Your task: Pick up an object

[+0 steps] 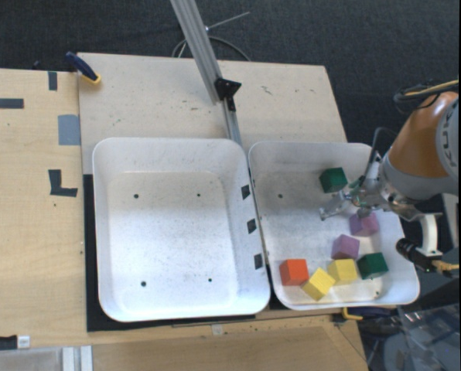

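Hovering low in the right bin [292, 157], our gripper [340, 205] sits among blocks; we can't tell its state. Purple block [363, 224] lies at its four o'clock, likely the target, not yet held.

A robotics lab: a robot arm [428, 149] reaches over two white bins [107, 161] on a taped wooden table [22, 207].

Arm's reaching in over the right bin [292, 157] — the jaws [346, 202] sit low near its middle, just beside a purple block [363, 224] and a green one [332, 179]. Along the front edge: orange block [295, 271], two yellow [319, 284], another purple [345, 246], dark green [372, 265].
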`<act>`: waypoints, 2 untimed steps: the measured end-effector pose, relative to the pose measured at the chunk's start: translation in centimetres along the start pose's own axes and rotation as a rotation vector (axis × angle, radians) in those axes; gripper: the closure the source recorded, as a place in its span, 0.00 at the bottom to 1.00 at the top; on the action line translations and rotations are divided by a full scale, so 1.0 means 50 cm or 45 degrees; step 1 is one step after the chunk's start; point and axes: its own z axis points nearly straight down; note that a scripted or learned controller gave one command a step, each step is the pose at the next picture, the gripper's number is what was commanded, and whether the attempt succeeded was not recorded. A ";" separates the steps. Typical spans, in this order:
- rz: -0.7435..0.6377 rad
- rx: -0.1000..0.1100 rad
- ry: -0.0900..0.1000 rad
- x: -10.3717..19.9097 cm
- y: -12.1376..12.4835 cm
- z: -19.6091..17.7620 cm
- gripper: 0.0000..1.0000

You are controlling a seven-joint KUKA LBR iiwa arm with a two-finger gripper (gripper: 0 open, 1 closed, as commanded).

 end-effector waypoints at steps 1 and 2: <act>0.005 0.029 0.007 -0.022 0.046 0.042 0.00; 0.007 0.040 0.012 0.018 -0.083 0.064 0.00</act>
